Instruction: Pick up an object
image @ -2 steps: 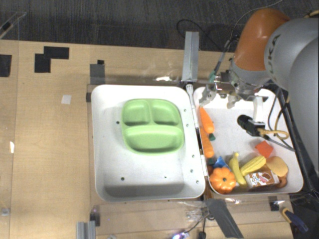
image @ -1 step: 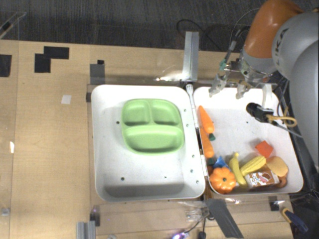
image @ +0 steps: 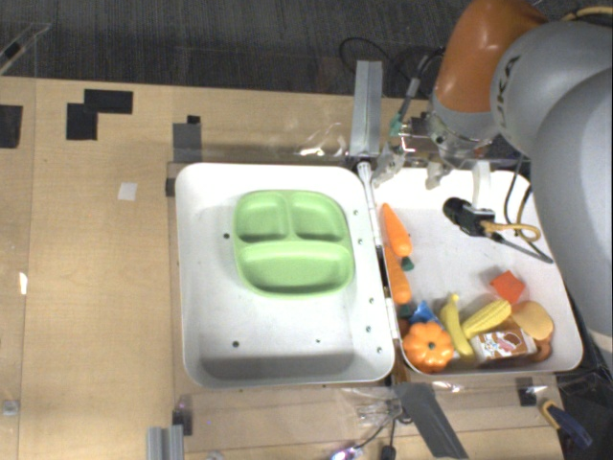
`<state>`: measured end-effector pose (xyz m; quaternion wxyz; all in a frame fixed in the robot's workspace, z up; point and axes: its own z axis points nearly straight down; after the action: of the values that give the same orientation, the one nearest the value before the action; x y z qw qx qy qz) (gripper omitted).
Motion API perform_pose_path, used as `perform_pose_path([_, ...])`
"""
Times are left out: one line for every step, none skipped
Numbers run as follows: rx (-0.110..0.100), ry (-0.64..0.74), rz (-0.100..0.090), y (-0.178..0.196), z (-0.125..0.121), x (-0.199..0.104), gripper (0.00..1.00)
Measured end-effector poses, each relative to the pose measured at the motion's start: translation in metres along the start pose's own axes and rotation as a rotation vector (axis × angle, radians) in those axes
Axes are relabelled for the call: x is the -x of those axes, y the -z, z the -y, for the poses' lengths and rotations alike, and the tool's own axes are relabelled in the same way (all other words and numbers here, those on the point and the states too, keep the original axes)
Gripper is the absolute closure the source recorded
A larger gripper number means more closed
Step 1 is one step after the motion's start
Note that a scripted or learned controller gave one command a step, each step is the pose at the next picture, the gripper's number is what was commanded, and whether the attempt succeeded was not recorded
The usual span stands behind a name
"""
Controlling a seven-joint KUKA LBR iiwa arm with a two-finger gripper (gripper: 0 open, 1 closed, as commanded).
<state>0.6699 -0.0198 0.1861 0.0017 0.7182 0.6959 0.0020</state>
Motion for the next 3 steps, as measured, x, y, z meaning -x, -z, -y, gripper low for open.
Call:
perform_pose_path([0.000, 0.050, 0.001, 0.000, 0.011, -0.002, 0.00])
perform_pose_path([0.000, 0.073, 0.000, 0.000, 0.030, -0.010, 0.00])
perform_pose_path([-0.001, 0.057, 0.000, 0.000, 0.042, 0.014, 0.00])
